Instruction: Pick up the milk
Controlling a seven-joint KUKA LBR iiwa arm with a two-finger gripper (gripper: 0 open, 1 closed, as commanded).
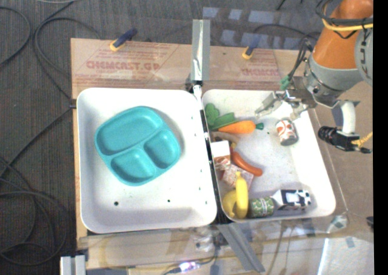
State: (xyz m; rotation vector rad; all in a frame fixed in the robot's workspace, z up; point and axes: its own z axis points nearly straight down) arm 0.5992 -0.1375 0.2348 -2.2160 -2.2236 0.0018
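White plastic lay under my pincer (281, 103), which hung over the right bin's (321, 165) far edge with its fingers spread apart and nothing between them. The milk (294, 198) — a cow-spotted carton — lay on its side at the near edge, well apart from me, beside a green can (262, 207).

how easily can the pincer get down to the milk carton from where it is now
Probably fairly easily: the pincer hangs open over the right bin's far side, and the milk lies at the near edge with its top exposed. The green can touching its end may crowd a grasp.
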